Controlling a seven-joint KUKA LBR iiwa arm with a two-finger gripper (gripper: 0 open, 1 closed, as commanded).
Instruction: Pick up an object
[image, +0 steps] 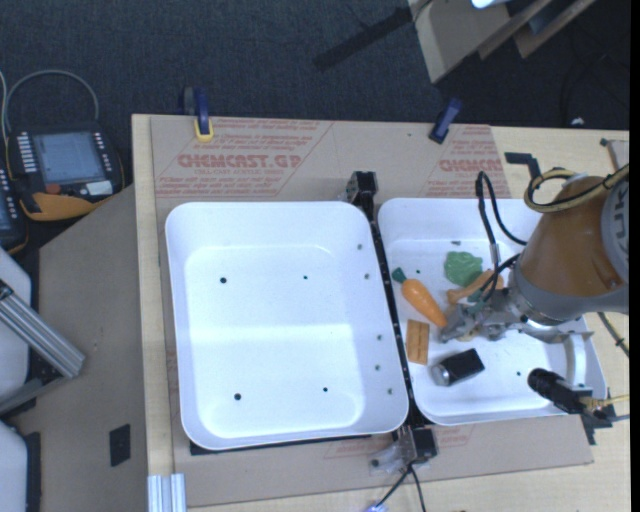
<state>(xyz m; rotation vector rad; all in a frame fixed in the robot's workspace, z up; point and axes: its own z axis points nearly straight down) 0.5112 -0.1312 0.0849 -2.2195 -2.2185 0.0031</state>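
My gripper (468, 320) is low in the right bin (500, 405), near its middle. An orange carrot-shaped piece (421, 299) lies just to its left. A green lump (462, 266) sits behind it, toward the bin's far side. A brown block (418, 342) lies by the left wall. Just in front of the gripper lies a black object with a silver end (457, 367). A short orange piece (469, 289) shows right beside the gripper; whether it is held cannot be made out.
The left bin (270, 320) lies beside the right one, across a dark divider. A small teal bit (398, 273) sits near the right bin's left wall. The arm covers the right bin's right side.
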